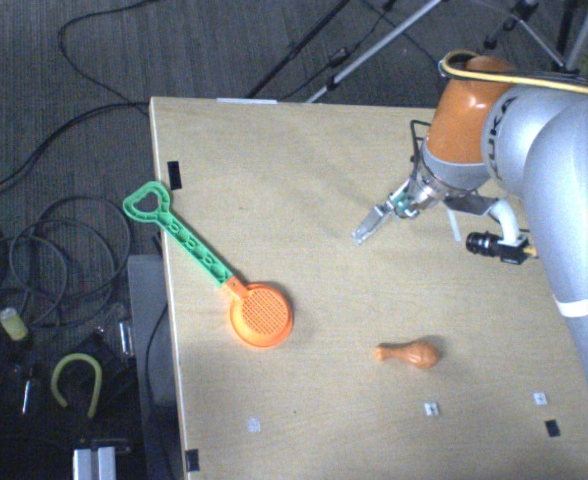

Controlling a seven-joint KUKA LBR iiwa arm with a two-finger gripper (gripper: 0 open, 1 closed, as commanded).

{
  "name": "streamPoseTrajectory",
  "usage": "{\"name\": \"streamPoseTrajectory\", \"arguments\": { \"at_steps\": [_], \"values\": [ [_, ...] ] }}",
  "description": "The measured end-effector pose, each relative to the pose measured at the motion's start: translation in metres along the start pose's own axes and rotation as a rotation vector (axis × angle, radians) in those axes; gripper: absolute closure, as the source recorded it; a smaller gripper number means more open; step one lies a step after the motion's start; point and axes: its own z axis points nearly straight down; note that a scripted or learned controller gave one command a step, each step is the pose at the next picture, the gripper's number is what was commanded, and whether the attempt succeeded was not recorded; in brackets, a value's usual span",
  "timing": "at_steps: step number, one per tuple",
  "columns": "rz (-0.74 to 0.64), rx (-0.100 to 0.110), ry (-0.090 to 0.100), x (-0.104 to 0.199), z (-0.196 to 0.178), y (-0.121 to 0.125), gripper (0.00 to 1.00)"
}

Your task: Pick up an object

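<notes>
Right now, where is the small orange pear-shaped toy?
The small orange pear-shaped toy lies on the tan bench top toward the lower right of the camera view, right of the orange strainer head and below the gripper.

No readable text anywhere. Dark lettering on the arm's grey shell (498, 128) next to the orange band is cut off and too blurred to make out. Small black and white markers on the bench (304, 168) carry no legible characters.
</notes>
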Motion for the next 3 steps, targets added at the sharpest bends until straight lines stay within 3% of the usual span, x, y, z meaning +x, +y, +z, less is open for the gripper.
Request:
{"name": "streamPoseTrajectory", "arguments": {
  "at_steps": [1,2,3],
  "values": [
    [0.001,-0.003,0.001,0.001,-0.009,0.001,1.0],
    [0.036,-0.001,-0.001,0.018,-0.201,0.011,1.0],
    [0.053,0.002,-0.001,0.008,-0.085,0.004,1.0]
  ]
}}
